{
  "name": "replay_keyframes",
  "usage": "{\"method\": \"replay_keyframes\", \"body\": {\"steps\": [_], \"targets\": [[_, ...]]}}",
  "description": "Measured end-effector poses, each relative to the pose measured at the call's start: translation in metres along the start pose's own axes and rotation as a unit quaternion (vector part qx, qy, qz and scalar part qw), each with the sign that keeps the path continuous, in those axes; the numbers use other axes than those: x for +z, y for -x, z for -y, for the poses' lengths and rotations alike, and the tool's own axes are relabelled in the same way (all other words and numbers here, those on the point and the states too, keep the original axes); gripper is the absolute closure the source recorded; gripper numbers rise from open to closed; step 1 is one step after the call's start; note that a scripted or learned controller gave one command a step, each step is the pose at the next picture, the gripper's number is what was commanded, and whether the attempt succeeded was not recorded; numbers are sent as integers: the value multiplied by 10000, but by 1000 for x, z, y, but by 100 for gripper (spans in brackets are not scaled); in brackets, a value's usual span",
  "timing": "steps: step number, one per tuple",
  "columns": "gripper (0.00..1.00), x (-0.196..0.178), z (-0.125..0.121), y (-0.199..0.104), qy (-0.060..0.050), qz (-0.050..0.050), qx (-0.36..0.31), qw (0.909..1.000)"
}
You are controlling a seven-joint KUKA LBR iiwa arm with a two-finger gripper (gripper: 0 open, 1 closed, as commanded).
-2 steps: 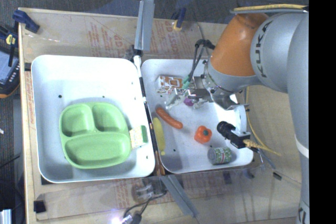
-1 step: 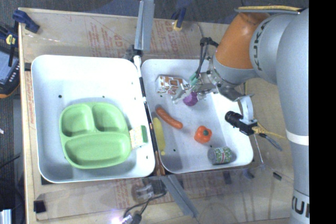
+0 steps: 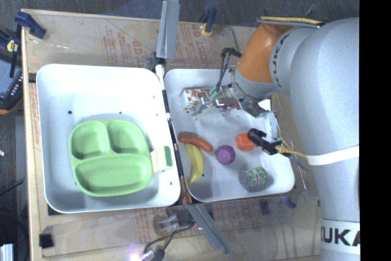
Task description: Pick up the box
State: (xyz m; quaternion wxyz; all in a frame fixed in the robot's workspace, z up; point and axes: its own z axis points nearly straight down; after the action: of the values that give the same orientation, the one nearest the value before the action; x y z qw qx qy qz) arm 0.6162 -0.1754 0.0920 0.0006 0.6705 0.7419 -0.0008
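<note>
The box (image 3: 160, 159) is small and pale green and white. It stands in the left bin (image 3: 91, 79), against that bin's right wall and touching the right edge of the green divided plate (image 3: 111, 157). My gripper (image 3: 197, 101) is down in the upper left corner of the right bin (image 3: 278, 187), well above and to the right of the box, across the wall between the bins. The grey arm with its orange band (image 3: 259, 58) reaches in from the right. I see nothing held in the gripper.
The right bin holds a red sausage (image 3: 195, 142), a banana (image 3: 195, 163), a purple ball (image 3: 225, 154), an orange item (image 3: 245, 142) and a small can (image 3: 255, 178). A metal rail (image 3: 166, 27) stands behind the gap between the bins.
</note>
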Motion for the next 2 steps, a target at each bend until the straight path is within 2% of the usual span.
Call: {"method": "replay_keyframes", "body": {"steps": [1,2], "targets": [[0,-2,-38,-31,-65,-7,-634,9980],[0,-42,30,-26,-3,-12,-792,9969]]}}
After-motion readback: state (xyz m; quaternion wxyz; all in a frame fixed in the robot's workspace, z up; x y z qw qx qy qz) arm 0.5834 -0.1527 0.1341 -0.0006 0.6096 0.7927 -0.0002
